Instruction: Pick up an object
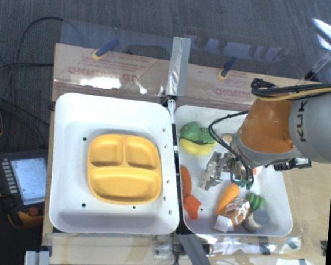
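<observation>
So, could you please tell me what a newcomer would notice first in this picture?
Probably the yellow divided tray, sitting alone in the left bin. Next, the grey arm with its orange band reaching from the right, its pincer low over the right bin, among a cluster of toy food including a carrot.

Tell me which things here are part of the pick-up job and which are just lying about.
Part of the job, all in the right bin:
gripper
carrot
yellow and green toy
orange pieces
small carton
green piece
can

Lying about:
yellow divided tray in the left bin
handheld pendant beside the bench
cables on the floor
</observation>
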You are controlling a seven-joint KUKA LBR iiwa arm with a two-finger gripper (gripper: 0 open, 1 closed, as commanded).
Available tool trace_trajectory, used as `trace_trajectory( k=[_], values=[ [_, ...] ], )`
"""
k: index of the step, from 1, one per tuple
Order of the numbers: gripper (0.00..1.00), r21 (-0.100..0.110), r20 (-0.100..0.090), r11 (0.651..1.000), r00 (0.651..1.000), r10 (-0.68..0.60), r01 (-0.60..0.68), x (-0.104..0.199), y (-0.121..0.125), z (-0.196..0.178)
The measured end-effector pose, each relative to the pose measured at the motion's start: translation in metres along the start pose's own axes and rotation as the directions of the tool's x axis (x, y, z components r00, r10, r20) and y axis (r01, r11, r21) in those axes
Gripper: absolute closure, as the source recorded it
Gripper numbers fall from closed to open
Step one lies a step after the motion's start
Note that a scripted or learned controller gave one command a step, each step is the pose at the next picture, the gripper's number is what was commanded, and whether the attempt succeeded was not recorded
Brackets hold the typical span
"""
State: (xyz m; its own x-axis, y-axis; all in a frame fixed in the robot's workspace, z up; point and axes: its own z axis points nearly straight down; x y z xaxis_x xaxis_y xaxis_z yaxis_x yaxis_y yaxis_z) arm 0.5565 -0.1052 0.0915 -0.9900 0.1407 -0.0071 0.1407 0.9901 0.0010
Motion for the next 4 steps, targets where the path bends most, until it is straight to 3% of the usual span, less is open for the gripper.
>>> trace_trajectory(
  k=[1,2,3,4],
  values=[
    [0.00,0.001,0.007,1.000,1.000,0.000,0.000,-0.002,0.000,0.001],
    [0.00,0.004,0.013,0.990,0.989,-0.144,0.144,0.053,-0.033,-0.001],
    [0.00,0.009,0.011,0.968,0.968,-0.251,0.251,0.056,-0.003,-0.001],
    [1.00,0.009,0.013,0.968,0.968,-0.251,0.251,0.055,-0.002,-0.011]
  ],
)
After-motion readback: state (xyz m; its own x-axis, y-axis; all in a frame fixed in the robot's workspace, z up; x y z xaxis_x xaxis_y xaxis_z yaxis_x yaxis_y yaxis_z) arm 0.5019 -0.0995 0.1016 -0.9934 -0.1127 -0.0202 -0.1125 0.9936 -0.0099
